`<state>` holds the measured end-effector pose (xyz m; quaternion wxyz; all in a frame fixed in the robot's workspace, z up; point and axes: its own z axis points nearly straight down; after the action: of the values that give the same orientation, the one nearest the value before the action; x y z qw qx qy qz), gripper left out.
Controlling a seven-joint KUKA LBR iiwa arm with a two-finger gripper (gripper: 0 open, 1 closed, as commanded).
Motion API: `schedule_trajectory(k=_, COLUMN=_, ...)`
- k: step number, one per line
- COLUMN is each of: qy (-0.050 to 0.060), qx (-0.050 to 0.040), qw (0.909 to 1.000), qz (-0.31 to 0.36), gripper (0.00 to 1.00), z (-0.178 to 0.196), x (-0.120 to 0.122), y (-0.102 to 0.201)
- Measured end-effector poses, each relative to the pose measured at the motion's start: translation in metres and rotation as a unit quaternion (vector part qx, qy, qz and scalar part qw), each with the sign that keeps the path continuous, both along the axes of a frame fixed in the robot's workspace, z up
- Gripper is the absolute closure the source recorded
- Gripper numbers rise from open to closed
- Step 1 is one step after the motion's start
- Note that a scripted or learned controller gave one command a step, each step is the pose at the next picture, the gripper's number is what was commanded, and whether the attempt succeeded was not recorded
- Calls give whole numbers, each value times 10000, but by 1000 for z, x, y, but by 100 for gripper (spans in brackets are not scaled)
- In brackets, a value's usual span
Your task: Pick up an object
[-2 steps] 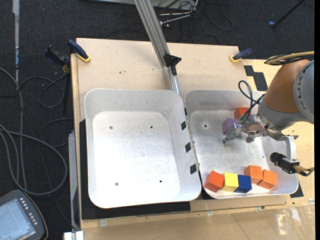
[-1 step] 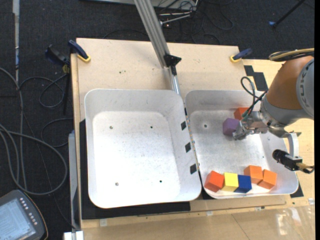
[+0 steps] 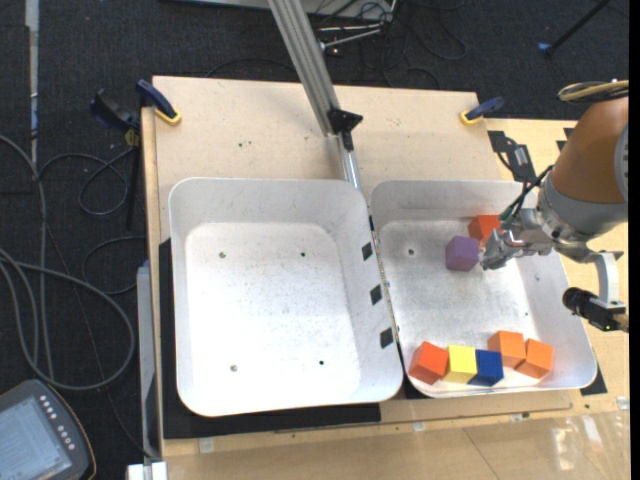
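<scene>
In the right bin [image 3: 430, 298] a purple block [image 3: 461, 253] lies near the middle, with an orange block [image 3: 483, 226] just behind it to the right. My gripper [image 3: 497, 255] hangs low beside the purple block's right side, under the orange-banded wrist [image 3: 595, 158]. Along the bin's front edge sit an orange block [image 3: 429, 361], a yellow block [image 3: 462, 360], a blue block [image 3: 489, 367] and two more orange blocks [image 3: 523, 352].
The left bin [image 3: 265, 288] stands beside the right one. A slanted metal pole [image 3: 305, 53] runs down to the bins' shared back edge. Clamps [image 3: 160, 103] sit at the bench's back corners.
</scene>
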<state>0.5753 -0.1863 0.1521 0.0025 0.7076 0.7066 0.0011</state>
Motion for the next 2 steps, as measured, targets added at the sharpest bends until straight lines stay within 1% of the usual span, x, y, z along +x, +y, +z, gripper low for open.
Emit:
schedule_trajectory(k=1, qy=-9, qx=-2, qw=10000, qz=26, gripper=100, z=53, x=2, y=11)
schedule_trajectory(k=2, qy=-15, qx=-5, qw=10000, qz=26, gripper=100, z=107, x=4, y=10)
